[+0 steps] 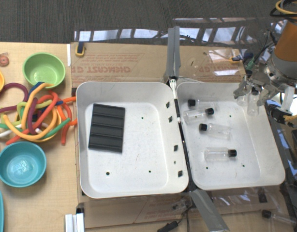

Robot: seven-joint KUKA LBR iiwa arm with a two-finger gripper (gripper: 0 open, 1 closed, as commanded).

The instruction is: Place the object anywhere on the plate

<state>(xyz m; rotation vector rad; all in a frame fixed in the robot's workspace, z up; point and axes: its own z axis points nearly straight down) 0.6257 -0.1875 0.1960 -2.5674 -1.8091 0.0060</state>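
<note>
A black ridged plate (107, 127) lies flat in the left part of the left bin (139, 182). Several clear vials with black caps lie in the right bin (264, 178): two near its far left corner (197, 113), one in the middle (214, 128), one nearer the front (220, 153). My gripper (250, 96) hangs over the far right part of the right bin, well away from the plate. A faint clear shape shows just under it, too blurred to name.
On the wooden bench to the left sit a green bowl (43, 69), a teal bowl (21, 163) and a tangle of coloured cords (39, 112). A metal divider (173, 57) runs between the bins at the back. Cables hang at the right edge.
</note>
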